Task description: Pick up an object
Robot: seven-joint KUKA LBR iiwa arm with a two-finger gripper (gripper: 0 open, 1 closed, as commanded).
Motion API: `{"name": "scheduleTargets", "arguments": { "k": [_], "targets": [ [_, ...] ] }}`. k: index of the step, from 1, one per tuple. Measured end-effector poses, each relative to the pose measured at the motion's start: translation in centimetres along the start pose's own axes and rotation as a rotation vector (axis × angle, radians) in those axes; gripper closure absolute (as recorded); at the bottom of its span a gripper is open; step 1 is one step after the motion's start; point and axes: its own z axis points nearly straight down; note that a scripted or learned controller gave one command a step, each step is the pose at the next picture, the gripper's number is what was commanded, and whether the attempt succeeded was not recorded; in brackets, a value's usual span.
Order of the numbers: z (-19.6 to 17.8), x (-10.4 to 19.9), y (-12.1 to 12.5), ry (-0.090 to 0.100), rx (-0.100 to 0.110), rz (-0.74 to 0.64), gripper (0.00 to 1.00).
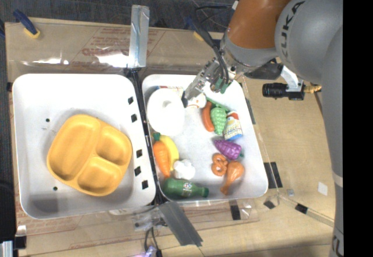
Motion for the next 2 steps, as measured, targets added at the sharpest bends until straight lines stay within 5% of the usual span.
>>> {"name": "scheduleTargets", "arguments": {
  "k": [1, 2],
  "targets": [
    [-6.0, -7.2, -5.6, -0.003, 0.001, -0.049, 1.00],
    [-1.7, -2.0, -1.9, 0.005, 0.001, -0.004, 1.00]
  ]
}}
